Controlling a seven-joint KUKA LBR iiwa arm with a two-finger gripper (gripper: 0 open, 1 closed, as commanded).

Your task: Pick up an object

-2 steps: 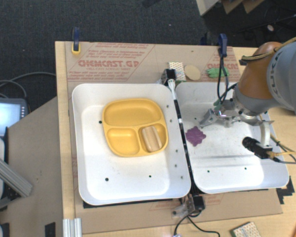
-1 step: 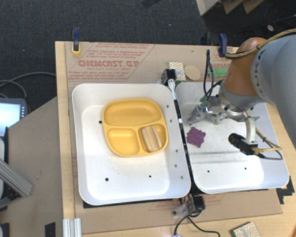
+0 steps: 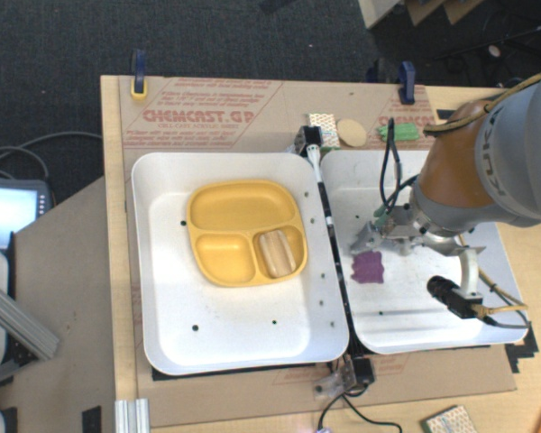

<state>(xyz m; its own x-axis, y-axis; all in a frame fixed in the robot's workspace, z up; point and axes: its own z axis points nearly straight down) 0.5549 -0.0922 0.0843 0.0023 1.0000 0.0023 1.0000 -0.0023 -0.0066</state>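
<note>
The jaws hang low over the right bin (image 3: 406, 325), a little toward 10 o'clock from its middle, and from this slant I cannot tell whether they are open or closed; nothing shows between them. Just beside them at 7 o'clock a purple lump (image 3: 368, 267) lies on the bin floor, near the bin's 9 o'clock wall and apart from the jaws. The arm (image 3: 487, 152) rises from them toward 2 o'clock, its orange band just above the wrist and the grey body beyond, crossing the bin's 3 o'clock side. At 9 o'clock from the right bin, edge to edge with it, sits the left bin (image 3: 162, 242). A yellow plate (image 3: 243, 207) with three compartments lies in it, slightly toward 12 o'clock from the middle. A tan piece (image 3: 275, 253) rests in the plate's 5 o'clock compartment. Both bins stand on a surface (image 3: 207, 115) of printed cardboard. On it, at 12 o'clock from the gap between the bins, lies a tan disc (image 3: 351, 133), with a green thing (image 3: 398, 133) near it at 3 o'clock. Two blue clamps (image 3: 139, 63) grip the surface's 12 o'clock edge, well apart.
</note>
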